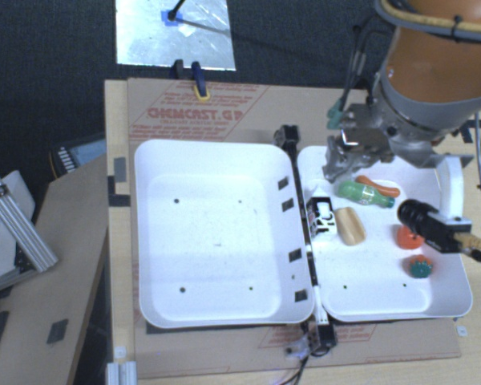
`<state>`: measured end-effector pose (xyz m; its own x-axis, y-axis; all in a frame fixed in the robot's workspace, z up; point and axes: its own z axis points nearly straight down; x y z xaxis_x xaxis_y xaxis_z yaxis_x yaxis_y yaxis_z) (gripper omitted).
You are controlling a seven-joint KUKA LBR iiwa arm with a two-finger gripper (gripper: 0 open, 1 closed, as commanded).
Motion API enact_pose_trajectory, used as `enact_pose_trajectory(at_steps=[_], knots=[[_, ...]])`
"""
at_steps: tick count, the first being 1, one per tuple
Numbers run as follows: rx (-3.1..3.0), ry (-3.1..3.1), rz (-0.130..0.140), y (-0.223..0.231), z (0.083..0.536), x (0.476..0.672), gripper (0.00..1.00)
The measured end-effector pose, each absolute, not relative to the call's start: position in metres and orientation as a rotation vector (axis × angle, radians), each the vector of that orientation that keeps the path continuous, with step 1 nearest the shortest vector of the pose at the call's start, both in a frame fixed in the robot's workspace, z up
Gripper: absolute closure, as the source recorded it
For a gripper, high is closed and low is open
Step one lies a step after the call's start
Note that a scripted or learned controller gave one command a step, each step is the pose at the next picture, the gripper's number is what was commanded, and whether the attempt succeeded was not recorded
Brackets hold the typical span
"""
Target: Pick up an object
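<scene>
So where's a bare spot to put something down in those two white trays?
The left bin shows bare white floor from wall to wall. In the right bin, the front strip near the rim, below the tan block and teal ball, is free. Its back is crowded: the gripper, green bottle, orange piece and red ball.
</scene>
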<state>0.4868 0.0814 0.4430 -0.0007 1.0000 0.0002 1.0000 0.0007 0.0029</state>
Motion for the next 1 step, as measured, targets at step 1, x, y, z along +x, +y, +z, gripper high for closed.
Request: enact_pose_trajectory(at_steps=[1], knots=[[2.22,2.22,0.002,0.046,0.4194,0.487,1.0]])
